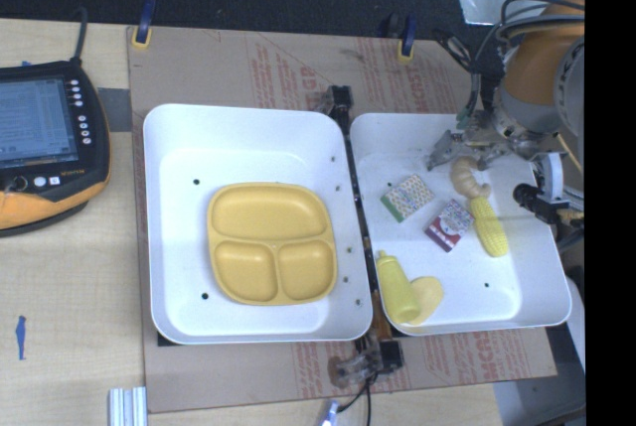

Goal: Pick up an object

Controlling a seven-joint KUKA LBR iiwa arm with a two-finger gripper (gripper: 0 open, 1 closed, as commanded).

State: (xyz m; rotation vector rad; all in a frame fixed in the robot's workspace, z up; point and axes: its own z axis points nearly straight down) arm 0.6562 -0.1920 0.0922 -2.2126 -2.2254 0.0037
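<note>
My gripper (469,154) hangs over the back of the right bin (517,300), its fingers spread open with nothing between them. Just in front of it, close under the fingertips, lies a small beige lump (464,179). A yellow corn cob (488,225) lies a little nearer the front. To its left is a red and white packet (449,224), and further left a green patterned packet (407,197). In the bin's front left corner rests a pale yellow soft item (405,291).
The left bin (179,295) holds a yellow divided plate (271,242). A teach pendant with a screen (40,141) lies on the bench at the far left. Clamps (405,35) hold the cardboard sheet at the back edge. Cables run by the arm on the right.
</note>
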